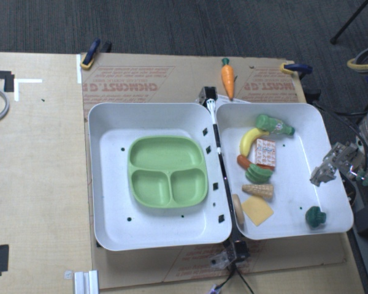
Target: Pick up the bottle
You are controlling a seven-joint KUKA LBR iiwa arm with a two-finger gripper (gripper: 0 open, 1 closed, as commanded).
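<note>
Two white bins sit on the table; we see the green bottle (273, 125) lying in the right bin (294, 216). The claw (326, 171) hovers at that bin's right rim, well apart from it; we cannot tell its opening.

I work in what looks like a robotics lab or test cell, not a home. My worktop (37, 182) is a pale wooden board with a sheet of brown cardboard (147, 81) held down by blue-and-yellow clamps (91, 54). Two white bins (104, 164) sit side by side on it, joined by black clips, and black tape marks (0, 78) are stuck to the bare wood. The things in the bins are toy foods and a green divided plate (167, 171). Dark grey carpet (172, 11) covers the floor beyond, and cables (233, 277) trail off the near edge.
</note>
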